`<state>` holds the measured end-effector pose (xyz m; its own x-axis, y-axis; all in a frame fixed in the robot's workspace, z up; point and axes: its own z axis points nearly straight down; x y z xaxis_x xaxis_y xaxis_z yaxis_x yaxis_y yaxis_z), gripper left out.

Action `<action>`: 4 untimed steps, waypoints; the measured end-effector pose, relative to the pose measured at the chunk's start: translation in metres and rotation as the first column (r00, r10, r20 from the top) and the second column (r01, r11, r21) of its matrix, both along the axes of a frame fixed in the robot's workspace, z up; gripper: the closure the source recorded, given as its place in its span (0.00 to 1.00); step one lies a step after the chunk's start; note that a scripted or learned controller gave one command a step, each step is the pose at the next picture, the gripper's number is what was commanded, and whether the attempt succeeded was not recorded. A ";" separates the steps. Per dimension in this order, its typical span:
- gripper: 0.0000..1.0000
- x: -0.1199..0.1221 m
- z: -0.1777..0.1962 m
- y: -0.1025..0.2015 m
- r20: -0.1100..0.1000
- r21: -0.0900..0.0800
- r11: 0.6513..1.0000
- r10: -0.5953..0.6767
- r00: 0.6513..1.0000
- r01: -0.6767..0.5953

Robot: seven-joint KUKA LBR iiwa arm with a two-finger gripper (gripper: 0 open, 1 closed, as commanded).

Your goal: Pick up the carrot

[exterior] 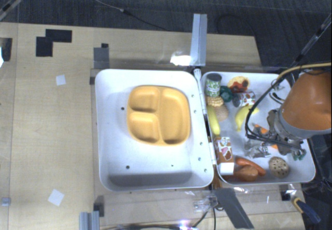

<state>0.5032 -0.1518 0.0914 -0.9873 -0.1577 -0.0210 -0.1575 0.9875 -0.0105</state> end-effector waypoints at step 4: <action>0.00 0.027 -0.002 -0.011 -0.009 0.004 0.997 0.083 0.996 -0.083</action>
